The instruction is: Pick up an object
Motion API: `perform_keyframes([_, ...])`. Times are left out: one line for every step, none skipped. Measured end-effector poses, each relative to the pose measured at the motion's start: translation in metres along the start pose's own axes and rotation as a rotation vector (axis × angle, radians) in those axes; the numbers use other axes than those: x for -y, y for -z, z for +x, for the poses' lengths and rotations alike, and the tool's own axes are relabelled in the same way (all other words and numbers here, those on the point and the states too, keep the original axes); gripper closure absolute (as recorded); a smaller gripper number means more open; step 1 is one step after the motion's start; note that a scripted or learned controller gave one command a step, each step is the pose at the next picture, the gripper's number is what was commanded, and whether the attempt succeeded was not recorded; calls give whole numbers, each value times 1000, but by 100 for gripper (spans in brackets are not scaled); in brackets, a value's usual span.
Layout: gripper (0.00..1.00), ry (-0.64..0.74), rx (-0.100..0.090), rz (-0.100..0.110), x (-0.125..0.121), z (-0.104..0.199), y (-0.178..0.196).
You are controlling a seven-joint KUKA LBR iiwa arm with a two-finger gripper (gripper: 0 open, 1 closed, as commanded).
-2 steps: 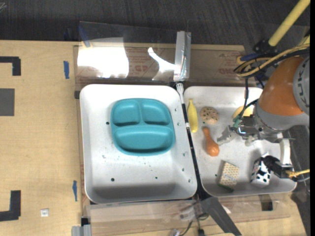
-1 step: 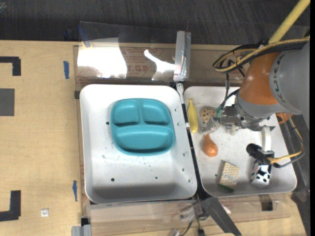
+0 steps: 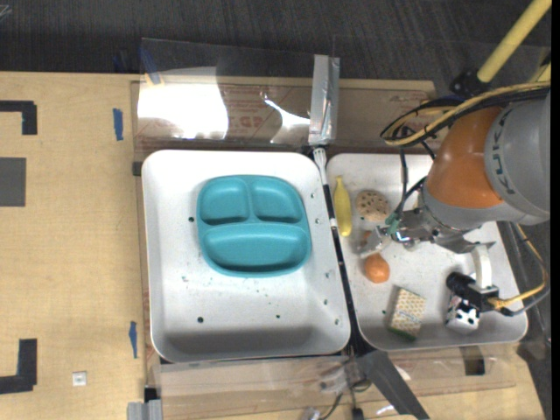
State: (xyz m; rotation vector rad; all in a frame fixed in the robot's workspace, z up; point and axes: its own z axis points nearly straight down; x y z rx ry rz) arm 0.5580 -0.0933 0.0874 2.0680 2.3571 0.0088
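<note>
We find the arm (image 3: 490, 169) reaching over the right bin (image 3: 507, 326), with the gripper (image 3: 391, 231) low near that bin's centre, just above the orange ball (image 3: 376, 269) and just beside the cookie (image 3: 372, 205). We judge the step in hand to be the approach to a grasp; nothing shows between the jaws, and whether they stand released or clenched we cannot tell, as the wrist hides them. The likeliest target is the ball, a round thing that we expect would roll if nudged off centre. The next move, in our judgement, calls for a descent squarely over the chosen piece, clear of its neighbours, then closure and a lift. Right bin contents: a banana (image 3: 343, 208) along the left wall, the cookie toward the far left corner, the ball near the middle, a block (image 3: 408, 311) at the near edge, and a black-and-white toy (image 3: 465, 304) toward the near right corner. The left bin (image 3: 166, 234) holds a teal divided plate (image 3: 254, 224) slightly toward its far edge; the plate's compartments carry nothing.
</note>
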Motion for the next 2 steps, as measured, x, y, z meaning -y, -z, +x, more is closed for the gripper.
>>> perform_keyframes([100,-2,1,-3,-2,-1,9])
perform_keyframes([100,-17,-2,8,11,88,111])
